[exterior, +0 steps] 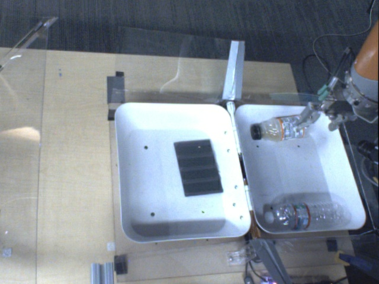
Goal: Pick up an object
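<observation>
A small clear bottle (pixel 278 129) with a black cap and amber liquid lies on its side at the back of the right bin (pixel 349 176), cap pointing left. My gripper (pixel 321 118) hangs over the bin's back right corner, its two fingers standing apart. The left fingertip (pixel 309 115) is at the bottle's base end; nothing sits between the fingers. A larger clear bottle (pixel 305 213) with a blue and orange label lies along the front wall of the same bin. A flat black ridged block (pixel 198 167) rests in the middle of the left bin (pixel 133 176).
A metal post (pixel 233 70) rises behind the seam between the bins. Cables (pixel 331 52) hang at the back right beside the arm. A clear panel (pixel 23 129) covers the bench on the left.
</observation>
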You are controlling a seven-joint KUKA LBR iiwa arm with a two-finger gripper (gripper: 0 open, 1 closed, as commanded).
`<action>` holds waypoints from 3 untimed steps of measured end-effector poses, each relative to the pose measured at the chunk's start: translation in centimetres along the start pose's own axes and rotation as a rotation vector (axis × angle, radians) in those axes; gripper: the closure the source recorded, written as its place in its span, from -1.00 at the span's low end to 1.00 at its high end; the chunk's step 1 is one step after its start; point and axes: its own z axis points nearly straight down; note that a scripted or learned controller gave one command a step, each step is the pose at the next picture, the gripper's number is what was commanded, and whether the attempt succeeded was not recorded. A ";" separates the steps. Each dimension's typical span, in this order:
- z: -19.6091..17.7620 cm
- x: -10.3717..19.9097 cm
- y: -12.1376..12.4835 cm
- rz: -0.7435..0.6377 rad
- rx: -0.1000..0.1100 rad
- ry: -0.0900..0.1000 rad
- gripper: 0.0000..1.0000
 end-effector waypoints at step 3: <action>18.9 2.5 6.6 -0.116 0.089 -0.001 -1.00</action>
